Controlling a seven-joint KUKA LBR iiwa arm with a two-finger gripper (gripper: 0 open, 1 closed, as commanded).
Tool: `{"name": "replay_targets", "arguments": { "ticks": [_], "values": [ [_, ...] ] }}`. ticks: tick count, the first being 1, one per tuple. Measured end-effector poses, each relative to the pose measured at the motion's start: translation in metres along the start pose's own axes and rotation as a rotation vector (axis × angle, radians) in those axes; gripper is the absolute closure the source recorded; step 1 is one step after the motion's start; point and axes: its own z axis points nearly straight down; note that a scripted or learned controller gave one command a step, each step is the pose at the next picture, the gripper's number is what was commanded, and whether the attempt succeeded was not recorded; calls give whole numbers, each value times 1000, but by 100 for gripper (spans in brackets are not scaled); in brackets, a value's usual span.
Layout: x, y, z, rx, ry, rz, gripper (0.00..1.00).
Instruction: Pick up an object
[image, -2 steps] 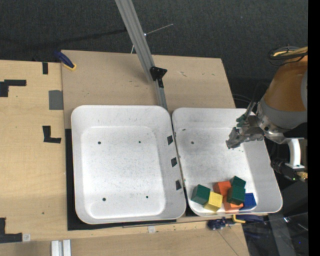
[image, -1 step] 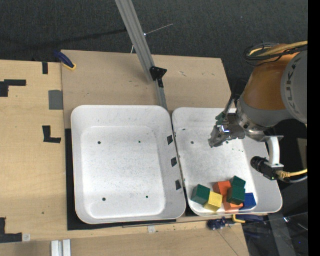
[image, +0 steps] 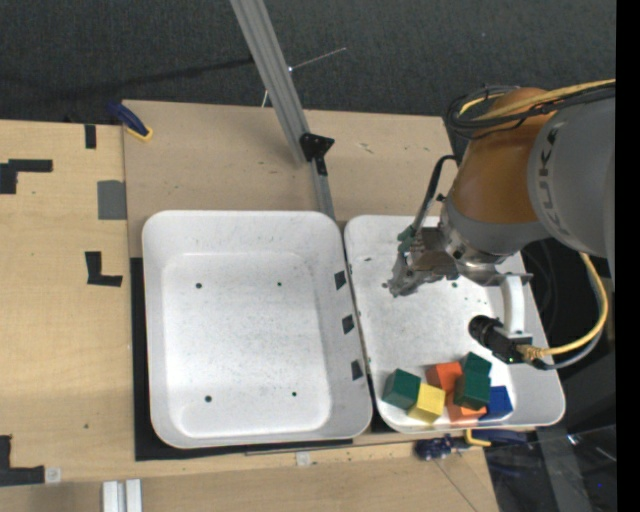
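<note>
The gripper (image: 402, 280) hovered over the right bin (image: 375, 330); its opening could not be told. Approach step: the blocks (image: 450, 392) lay clustered at the near edge, requiring travel nearward, then descent.

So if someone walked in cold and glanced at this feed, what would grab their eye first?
Probably the big grey arm with its orange band reaching in from the right, its tool hanging over the upper part of the right bin. Next, the bright huddle of blocks in green, yellow, orange and blue, packed into that bin's near corner. The left bin beside it is plain white by contrast.
</note>
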Motion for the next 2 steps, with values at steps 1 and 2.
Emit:
{"name": "replay_targets", "arguments": {
  "ticks": [1,2],
  "values": [
    [62,-13,7,2,0,-2,100],
    [111,-22,14,2,-1,-1,100]
  ]
}}
